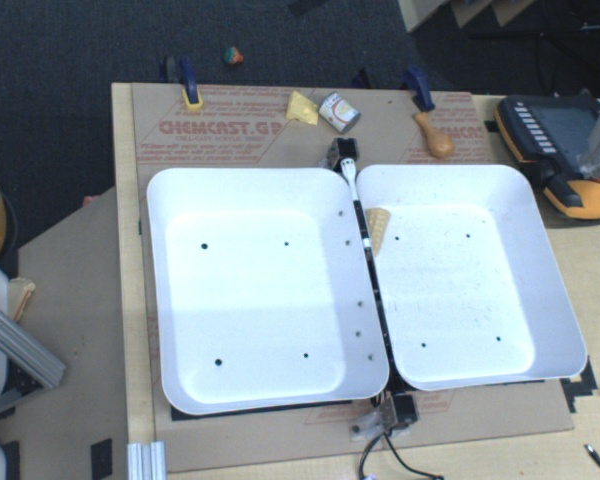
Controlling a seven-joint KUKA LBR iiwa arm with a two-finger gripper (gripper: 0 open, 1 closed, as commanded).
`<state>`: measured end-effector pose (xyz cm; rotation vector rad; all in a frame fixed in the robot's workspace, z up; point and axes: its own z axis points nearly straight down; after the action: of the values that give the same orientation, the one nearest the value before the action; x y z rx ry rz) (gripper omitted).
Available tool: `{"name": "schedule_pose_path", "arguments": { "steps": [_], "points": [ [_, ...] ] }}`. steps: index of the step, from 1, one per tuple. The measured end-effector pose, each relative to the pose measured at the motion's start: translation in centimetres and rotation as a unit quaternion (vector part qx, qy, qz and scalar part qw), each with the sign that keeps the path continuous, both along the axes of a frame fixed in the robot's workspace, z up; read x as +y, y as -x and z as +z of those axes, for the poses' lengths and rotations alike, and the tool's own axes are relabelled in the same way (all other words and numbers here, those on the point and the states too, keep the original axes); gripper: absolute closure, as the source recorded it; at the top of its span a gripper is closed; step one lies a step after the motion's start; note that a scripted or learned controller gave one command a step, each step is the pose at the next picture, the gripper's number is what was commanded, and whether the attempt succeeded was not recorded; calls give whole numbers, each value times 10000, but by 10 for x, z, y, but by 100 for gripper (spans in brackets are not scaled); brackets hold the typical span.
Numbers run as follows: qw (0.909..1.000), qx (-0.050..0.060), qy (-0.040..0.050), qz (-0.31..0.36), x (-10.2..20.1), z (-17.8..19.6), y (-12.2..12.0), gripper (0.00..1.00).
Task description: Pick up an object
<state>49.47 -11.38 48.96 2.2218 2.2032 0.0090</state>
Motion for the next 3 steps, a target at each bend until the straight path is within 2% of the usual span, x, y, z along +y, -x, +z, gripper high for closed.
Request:
{"name": "schedule_pose_path", "arguments": {
  "steps": [1,2,3],
  "points": [
    [9999,138,-38,39,16,-141,-4,100],
    [9999,128,-45,82,98,-221,18,100],
    [10000,-31,-40,76,142,-74,14,100]
  ]
}}
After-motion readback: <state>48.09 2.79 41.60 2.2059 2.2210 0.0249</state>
